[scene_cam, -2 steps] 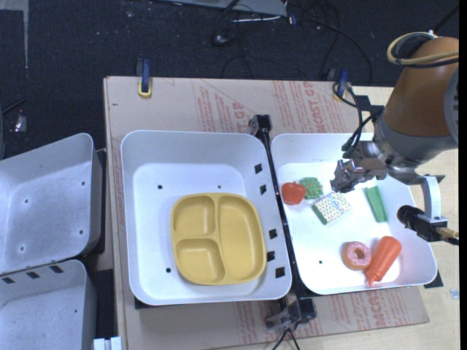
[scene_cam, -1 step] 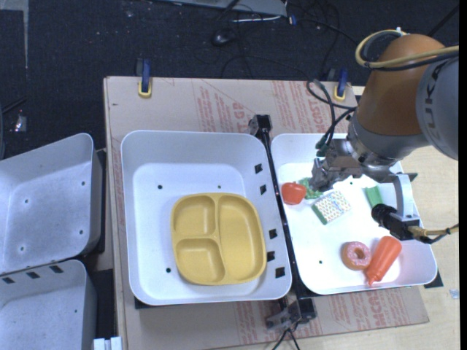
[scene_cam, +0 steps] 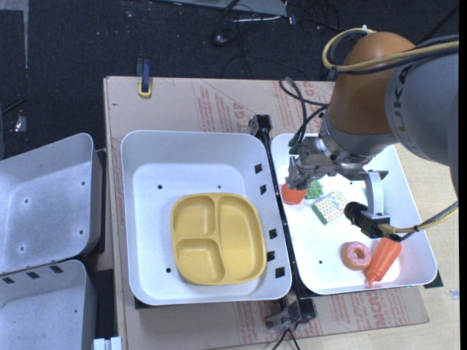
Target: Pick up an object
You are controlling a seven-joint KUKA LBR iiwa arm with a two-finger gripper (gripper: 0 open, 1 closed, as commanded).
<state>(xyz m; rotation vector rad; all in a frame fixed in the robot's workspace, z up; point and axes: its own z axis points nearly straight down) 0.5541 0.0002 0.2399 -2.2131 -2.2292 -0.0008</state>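
My gripper [scene_cam: 296,175] hangs low at the left edge of the right bin [scene_cam: 412,195], reaching in from the right. Directly under its tip sits a small red-orange object [scene_cam: 293,194], partly covered by it. A small green item [scene_cam: 314,189] lies just to the right of that. A white and green checked piece [scene_cam: 330,207] rests a little further right. Near the bin's front lie a pink doughnut [scene_cam: 357,255] and an orange carrot-like piece [scene_cam: 382,260], side by side.
The left bin [scene_cam: 146,195] holds a yellow three-compartment plate [scene_cam: 217,238]. A black divider with clips [scene_cam: 273,195] runs between the two bins. Spare white bin lids [scene_cam: 44,195] lie off the bench at the left.
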